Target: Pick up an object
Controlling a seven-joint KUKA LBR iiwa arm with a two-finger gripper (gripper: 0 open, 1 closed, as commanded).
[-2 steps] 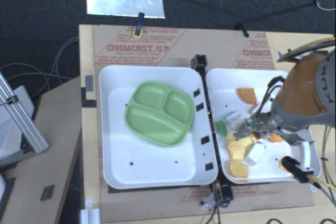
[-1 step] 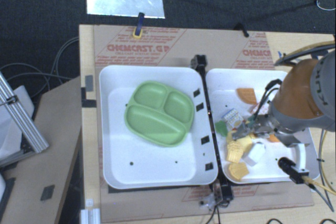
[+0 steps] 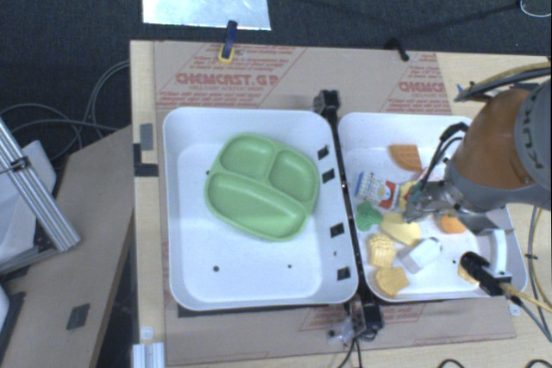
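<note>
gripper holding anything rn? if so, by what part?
Cannot be told. The gripper is down among the small items in the right bin, and the arm's wrist hides its tip; nothing visibly lifted.

divided tray (image 3: 263,185) in left bin (image 3: 185,211); small items (image 3: 392,228) in right bin (image 3: 362,134)

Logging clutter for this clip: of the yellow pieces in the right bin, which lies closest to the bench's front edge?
The yellow piece at the right bin's front-left corner, below the others.

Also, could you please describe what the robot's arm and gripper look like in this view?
The arm is bulky and rounded, with a grey shell and a broad orange band above the wrist. Dark cables loop along its left side down toward the gripper, which looks small, dark and metallic. Its finer details are too blurred to make out.
</note>
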